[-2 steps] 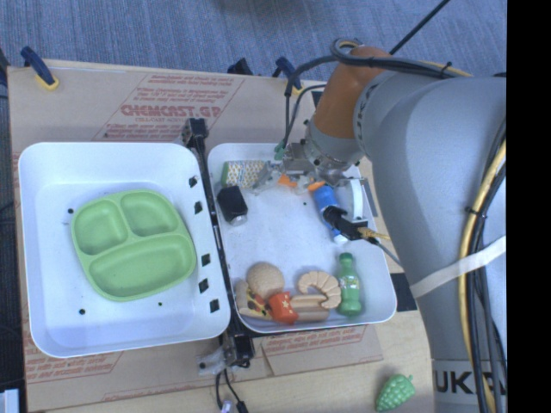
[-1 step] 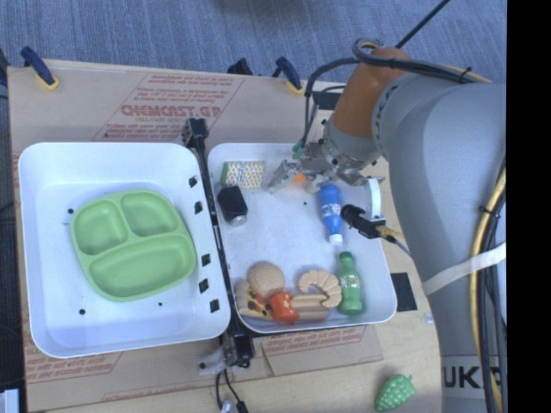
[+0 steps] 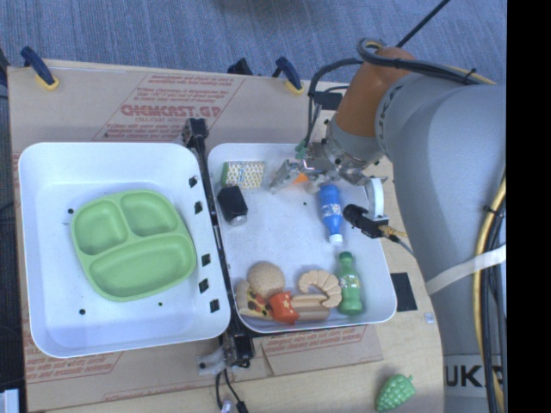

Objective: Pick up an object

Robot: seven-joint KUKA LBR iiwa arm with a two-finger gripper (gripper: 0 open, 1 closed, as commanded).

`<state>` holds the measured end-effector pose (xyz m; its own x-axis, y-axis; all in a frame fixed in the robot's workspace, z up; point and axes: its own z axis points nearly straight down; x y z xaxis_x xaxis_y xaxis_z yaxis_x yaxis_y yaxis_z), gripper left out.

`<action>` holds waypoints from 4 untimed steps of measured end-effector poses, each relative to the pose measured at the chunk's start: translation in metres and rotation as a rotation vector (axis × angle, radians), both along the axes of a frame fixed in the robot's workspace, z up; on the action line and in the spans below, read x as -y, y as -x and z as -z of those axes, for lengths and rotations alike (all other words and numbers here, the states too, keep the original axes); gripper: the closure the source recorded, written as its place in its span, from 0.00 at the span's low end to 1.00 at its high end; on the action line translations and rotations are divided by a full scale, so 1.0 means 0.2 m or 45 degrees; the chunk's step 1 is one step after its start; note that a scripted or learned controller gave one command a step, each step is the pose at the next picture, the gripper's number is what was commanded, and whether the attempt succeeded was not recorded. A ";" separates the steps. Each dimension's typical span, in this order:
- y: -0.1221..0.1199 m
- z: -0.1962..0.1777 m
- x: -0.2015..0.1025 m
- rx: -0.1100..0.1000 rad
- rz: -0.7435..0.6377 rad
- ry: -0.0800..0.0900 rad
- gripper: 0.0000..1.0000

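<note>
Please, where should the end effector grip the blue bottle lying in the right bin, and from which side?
Probably across the middle of the blue bottle, coming straight down from above. It lies flat on the floor of the right bin, long axis running toward the camera, with bare floor on both long sides. Its rounded body may roll, so close the fingers across its narrow width.

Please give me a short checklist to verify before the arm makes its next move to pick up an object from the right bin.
1. Gripper is over the right bin: ok.
2. Something between its fingers: cannot tell.
3. Blue bottle lies apart from other things: ok.
4. Green bottle has free space: not ok, it touches the croissant.
5. Green tray is away, in the left bin: ok.
</note>
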<state>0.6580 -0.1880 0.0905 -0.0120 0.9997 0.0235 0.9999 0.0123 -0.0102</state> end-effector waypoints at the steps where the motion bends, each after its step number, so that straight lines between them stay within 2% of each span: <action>1: 0.00 0.00 0.03 -0.005 -0.003 -0.013 0.00; 4: 0.00 0.00 0.03 -0.006 -0.006 -0.012 0.00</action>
<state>0.6587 -0.1939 0.0902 -0.0164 0.9993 0.0332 0.9998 0.0169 -0.0144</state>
